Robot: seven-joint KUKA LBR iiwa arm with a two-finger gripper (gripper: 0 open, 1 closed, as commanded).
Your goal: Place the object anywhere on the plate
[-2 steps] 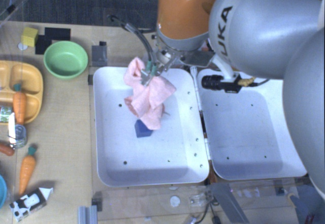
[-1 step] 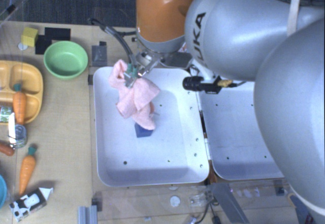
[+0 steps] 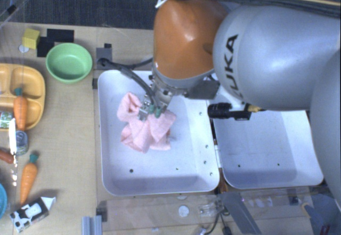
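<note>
On the far left of the tabletop (image 3: 69, 122) we see a yellow tray (image 3: 32, 82) with a carrot (image 3: 19, 112) lying in it, a second carrot (image 3: 27, 174) below, and a green bowl (image 3: 68, 62) just above and to the right of the tray; we judge the tray to be the likeliest plate, though we cannot be certain. Moving right, the left bin (image 3: 160, 175) holds the pink cloth (image 3: 146, 126), crumpled near its middle, well apart from the tray. The claw (image 3: 149, 111) sits right on top of the cloth, its green-tipped fingers (image 3: 157, 112) pressed into the folds; we cannot tell whether they are spread or pinched, nor whether any fabric lies between them. That is the first risk: soft cloth may slip out if only a thin fold is caught, and the lift could come up with nothing. If it does hold, the cloth will hang loose, and on the way left it could drag over the bin wall or brush the bowl. On release it could also drape half off the tray or land on the carrot in it. Further right, the right bin (image 3: 266, 170) plays no part, and the big grey arm (image 3: 277, 53) hides much of the scene from us.
</note>
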